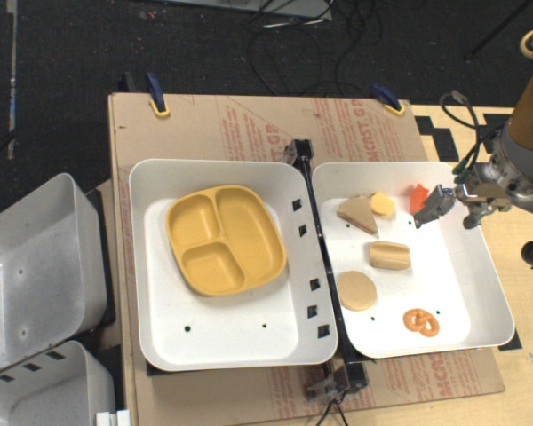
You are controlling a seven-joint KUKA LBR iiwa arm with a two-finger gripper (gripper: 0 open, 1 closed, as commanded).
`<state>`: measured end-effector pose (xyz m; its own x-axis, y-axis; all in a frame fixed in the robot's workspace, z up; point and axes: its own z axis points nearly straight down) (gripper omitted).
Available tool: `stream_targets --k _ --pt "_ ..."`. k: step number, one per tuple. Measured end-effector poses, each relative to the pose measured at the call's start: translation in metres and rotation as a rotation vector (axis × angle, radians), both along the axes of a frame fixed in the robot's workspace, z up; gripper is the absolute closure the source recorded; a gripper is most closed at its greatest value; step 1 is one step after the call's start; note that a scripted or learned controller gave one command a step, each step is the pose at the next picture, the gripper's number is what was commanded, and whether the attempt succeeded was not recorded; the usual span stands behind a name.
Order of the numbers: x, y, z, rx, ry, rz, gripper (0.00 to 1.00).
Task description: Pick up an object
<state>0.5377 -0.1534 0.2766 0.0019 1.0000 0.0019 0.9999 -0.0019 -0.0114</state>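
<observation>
The right bin [480, 264] holds several small food toys. At its back lie a tan wedge [358, 213], a small yellow piece [383, 204] and a red piece [417, 193]. Nearer the middle are a tan roll [389, 256] and a round tan biscuit [356, 290]. An orange pretzel [421, 321] lies at the front. My gripper [446, 220] hangs over the back right of this bin, just right of the red piece. It is open, with nothing between its fingers. One dark finger [433, 208] points towards the red piece.
The left bin [151, 264] holds a yellow divided plate [225, 238]. A black divider [313, 238] runs between the two bins. Grey tubs [35, 256] stand off the bench at the left. The arm [526, 140] comes in from the right edge.
</observation>
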Motion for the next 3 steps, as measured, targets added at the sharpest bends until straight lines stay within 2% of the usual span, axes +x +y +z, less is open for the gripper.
stream_targets --k 1,2,3 --pt "0.002 0.001 0.006 -0.002 -0.011 0.003 0.00" --pt "0.002 -0.009 -0.052 -0.001 -0.005 0.000 0.00" --pt "-0.003 0.001 -0.107 0.000 -0.006 0.000 0.00"
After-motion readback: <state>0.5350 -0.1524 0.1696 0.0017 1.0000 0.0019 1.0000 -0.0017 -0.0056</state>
